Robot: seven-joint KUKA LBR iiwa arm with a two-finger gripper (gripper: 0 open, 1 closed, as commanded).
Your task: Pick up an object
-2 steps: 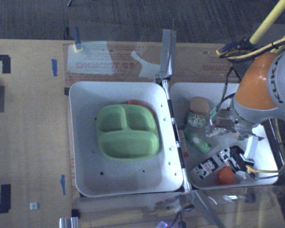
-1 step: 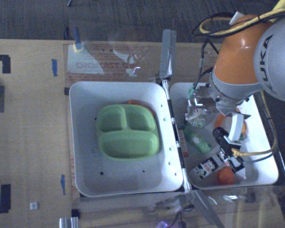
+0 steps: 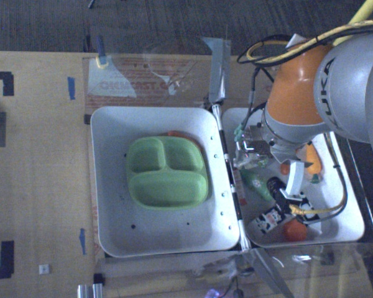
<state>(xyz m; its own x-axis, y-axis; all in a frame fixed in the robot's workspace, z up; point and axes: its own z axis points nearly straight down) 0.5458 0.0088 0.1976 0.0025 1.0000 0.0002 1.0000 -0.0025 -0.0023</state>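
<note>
My gripper [image 3: 251, 159] hangs below the orange wrist band over the left part of the right bin [image 3: 354, 225]. Just under it lies a green object [image 3: 257, 185], close to the gripper's metal end; I cannot see whether they touch. A red round object [image 3: 294, 230] rests near the bin's front edge. An orange object [image 3: 313, 158] and a small red piece [image 3: 285, 168] lie beside the arm's right side. A small black-and-white item [image 3: 269, 220] sits at the front left of this bin.
The left bin [image 3: 112, 228] holds a green divided plate [image 3: 168, 171], with a sliver of something orange-red [image 3: 175, 133] at its far edge. The wall between the two bins [image 3: 229, 185] runs just left of the gripper. Clear plastic sheeting [image 3: 149, 79] lies behind the bins.
</note>
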